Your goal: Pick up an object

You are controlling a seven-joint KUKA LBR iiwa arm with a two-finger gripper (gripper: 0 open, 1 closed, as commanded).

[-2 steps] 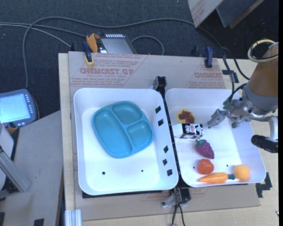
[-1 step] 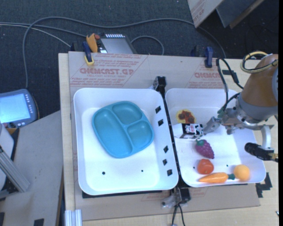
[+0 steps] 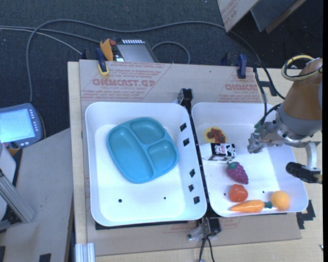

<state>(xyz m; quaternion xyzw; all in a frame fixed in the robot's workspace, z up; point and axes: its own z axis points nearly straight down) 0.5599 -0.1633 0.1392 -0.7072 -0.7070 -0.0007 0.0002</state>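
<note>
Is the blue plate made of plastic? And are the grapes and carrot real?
The blue divided plate looks like smooth plastic, judging by its even colour and molded compartments. The purple grapes and orange carrot look like toy plastic food, evenly coloured and slightly shiny, though the view can't confirm it.

Dark carpet floor (image 3: 46, 51) with grey cables (image 3: 51, 25) trailing across it. Bench (image 3: 169, 77) topped with printed cardboard, blue clamps (image 3: 102, 65) on its far edge. Handheld screen pendant (image 3: 18, 125) off the bench's left edge, cardboard box (image 3: 238, 13) beyond the far right corner. Even light.
</note>
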